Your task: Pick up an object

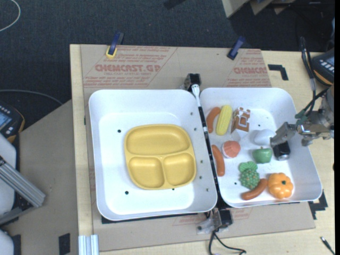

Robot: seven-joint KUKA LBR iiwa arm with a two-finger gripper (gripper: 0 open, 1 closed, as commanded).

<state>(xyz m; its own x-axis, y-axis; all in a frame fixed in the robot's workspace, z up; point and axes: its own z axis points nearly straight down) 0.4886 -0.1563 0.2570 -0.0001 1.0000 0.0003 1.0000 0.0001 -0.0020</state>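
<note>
Right bin (pixel 297 102): holds all the loose toy food, including corn (pixel 224 119), broccoli (pixel 248 174) and a pumpkin (pixel 280 185) in its near right corner.
Left bin (pixel 101 142): carries a yellow plate (pixel 159 155), well apart from the arm's end of the counter.
End effector (pixel 280 138): low over the right bin, near the middle of its right wall. I cannot tell whether it is open or closed (the tip is small and dark from this height), and nothing shows gripped in it.
Nearest things: a white lump (pixel 260 137) and a green pepper (pixel 262 154), one beside the other, both just inward of the tip.
Key relation: the likely pick lies from the end effector toward the bin's centre – the white lump straight inward, the green pepper inward and a little toward the near edge.
Long axis: both look roundish, so no clear axis to line up with.
Arm (pixel 319 126): comes in over the counter's right edge, the wrist lying roughly level and pointing toward the wall shared by the two bins.
Judgement: a short move inward and down should reach either one – no grasp made yet.
</note>
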